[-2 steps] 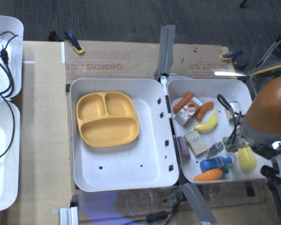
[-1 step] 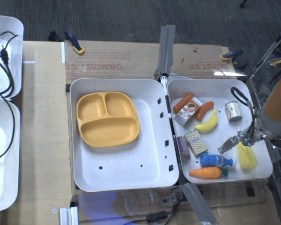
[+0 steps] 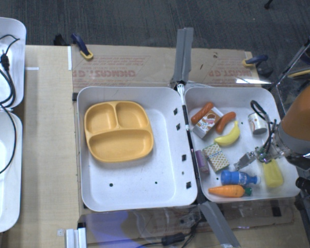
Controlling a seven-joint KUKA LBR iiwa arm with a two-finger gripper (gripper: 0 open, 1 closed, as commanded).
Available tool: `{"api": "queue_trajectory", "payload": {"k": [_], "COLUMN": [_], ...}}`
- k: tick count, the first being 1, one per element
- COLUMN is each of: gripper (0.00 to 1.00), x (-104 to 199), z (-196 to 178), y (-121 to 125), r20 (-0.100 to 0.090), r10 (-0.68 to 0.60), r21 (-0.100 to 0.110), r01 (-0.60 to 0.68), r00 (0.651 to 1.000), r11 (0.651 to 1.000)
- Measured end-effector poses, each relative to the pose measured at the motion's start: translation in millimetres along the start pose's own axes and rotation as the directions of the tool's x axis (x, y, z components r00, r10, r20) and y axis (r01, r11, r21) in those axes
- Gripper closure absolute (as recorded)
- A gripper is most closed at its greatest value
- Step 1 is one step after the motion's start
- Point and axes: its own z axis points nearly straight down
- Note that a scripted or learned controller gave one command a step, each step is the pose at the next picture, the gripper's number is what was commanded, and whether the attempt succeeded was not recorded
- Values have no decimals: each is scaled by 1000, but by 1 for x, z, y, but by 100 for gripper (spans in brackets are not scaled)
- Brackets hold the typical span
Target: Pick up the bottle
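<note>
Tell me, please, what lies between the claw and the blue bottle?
Nothing. In the camera view, bare white bin floor separates the claw from the blue bottle just below it.

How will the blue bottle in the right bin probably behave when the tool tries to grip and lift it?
The blue bottle lies on its side, so its round body may roll if nudged. It looks like smooth plastic, so it could slip from the tool if gripped off-centre. The carrot lies right beside it and may get pushed along.
</note>
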Motion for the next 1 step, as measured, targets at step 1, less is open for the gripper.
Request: {"api": "queue_trajectory", "payload": {"k": [1], "gripper": [0], "x": [62], "z": [0], "y": [4], "r20": [10], "r10": [-288], "r21": [5], "r01": [288], "r00": [958], "r11": [958]}}
